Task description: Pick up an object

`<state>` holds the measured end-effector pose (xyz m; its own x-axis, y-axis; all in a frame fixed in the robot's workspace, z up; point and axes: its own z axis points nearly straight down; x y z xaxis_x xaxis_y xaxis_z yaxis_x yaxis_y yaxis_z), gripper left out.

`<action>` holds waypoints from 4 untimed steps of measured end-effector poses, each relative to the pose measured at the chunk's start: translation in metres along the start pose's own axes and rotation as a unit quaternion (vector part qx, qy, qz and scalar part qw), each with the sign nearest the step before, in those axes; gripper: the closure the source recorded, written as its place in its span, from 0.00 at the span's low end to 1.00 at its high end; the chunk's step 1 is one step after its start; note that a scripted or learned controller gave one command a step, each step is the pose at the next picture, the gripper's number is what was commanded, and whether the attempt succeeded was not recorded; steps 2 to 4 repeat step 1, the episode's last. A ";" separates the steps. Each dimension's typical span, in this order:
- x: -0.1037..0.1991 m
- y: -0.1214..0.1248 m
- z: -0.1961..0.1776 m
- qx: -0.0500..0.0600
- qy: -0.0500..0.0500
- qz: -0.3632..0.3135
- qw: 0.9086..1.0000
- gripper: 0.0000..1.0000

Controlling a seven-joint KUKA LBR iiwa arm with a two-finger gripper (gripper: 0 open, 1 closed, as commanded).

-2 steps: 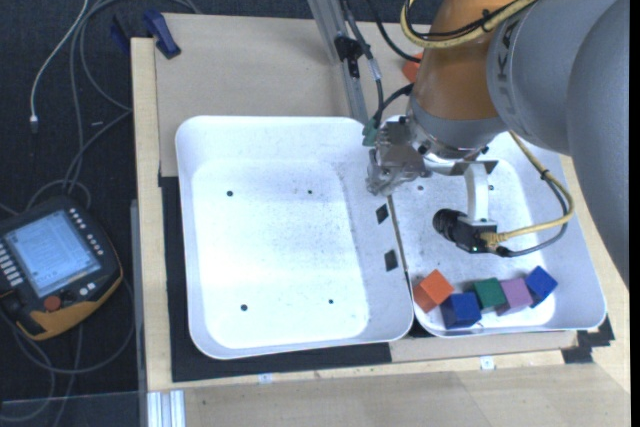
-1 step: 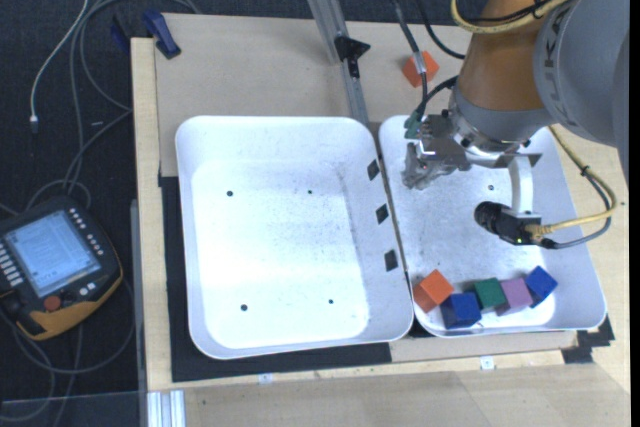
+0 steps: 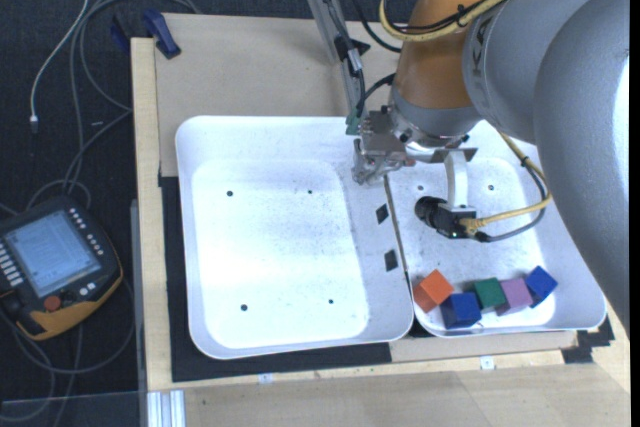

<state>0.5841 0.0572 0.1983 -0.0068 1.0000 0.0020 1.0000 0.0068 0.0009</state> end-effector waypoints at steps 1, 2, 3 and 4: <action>-0.050 -0.007 -0.002 0.002 -0.002 0.006 1.000 1.00; -0.050 -0.007 -0.002 0.002 -0.002 0.006 1.000 1.00; -0.050 -0.007 -0.002 0.002 -0.002 0.006 1.000 1.00; -0.050 -0.007 -0.002 0.002 -0.002 0.006 1.000 1.00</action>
